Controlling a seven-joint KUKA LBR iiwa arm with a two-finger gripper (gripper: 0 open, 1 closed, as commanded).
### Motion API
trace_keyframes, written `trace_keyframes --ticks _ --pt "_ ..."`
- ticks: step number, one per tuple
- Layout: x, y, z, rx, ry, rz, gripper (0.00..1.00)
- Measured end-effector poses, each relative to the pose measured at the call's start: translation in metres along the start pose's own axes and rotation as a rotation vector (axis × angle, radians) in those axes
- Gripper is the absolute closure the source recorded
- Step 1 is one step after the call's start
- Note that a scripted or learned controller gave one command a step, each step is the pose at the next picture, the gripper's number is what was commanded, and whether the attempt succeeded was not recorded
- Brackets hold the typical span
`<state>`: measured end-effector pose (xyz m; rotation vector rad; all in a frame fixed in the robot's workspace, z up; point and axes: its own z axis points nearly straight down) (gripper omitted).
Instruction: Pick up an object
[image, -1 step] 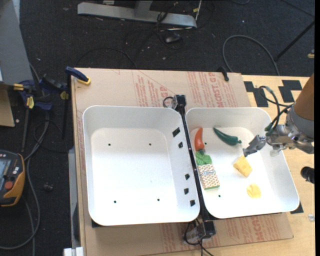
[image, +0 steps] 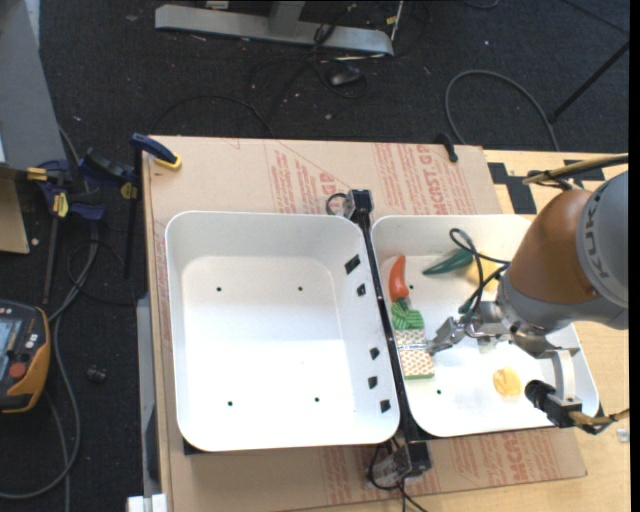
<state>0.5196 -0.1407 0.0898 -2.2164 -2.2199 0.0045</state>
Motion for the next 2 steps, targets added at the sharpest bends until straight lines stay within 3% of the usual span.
trace_keyframes --ticks 1,2 --pt "0.007 0.093 -0.058 -0.013 -0.002 -0.002 0.00" --pt "0.013 0.124 -0.009 -0.002 -0.001 0.000 0.00"
